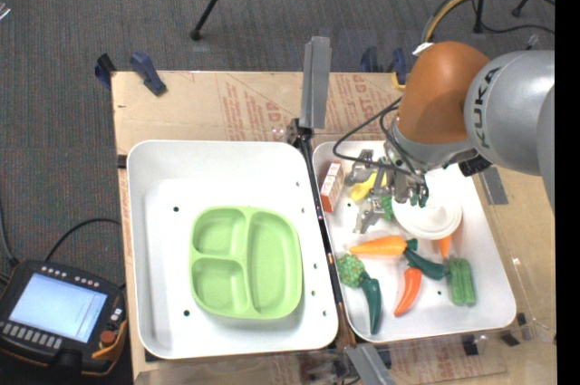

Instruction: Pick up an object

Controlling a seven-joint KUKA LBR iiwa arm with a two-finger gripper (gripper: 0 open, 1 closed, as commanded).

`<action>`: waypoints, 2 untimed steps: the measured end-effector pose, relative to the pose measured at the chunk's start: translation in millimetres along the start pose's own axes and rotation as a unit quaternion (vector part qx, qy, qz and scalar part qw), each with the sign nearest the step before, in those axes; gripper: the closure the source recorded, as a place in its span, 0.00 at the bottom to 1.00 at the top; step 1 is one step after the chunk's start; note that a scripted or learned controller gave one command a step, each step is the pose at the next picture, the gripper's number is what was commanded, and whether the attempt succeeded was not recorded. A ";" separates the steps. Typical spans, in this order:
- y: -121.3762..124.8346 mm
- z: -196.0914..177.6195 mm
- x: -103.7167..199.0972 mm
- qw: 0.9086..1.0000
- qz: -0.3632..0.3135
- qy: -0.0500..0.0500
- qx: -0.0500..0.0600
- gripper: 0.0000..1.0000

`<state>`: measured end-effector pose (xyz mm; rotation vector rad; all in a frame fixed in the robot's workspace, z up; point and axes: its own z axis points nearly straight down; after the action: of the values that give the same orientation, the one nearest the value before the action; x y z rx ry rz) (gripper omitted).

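With the hand (379,193) low in the right bin (494,306), grip state unreadable, the carrot (381,245) at 6 o'clock is best approached squarely from above.

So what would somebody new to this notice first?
Probably the arm's orange band, looming over the right bin, with the gripper low among the toy food there. Next, the lime green divided plate lying alone in the left bin.

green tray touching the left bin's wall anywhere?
Apart. The camera view shows bare white floor all round the green tray, between it and every wall of the left bin.
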<state>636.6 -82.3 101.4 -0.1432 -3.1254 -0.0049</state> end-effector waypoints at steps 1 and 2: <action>-22.2 14.4 93.7 1.000 -0.019 -0.005 0.001 0.00; -24.2 14.1 117.5 1.000 0.027 -0.008 0.001 0.00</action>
<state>517.2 -95.5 88.8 -0.2297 -3.1368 0.0011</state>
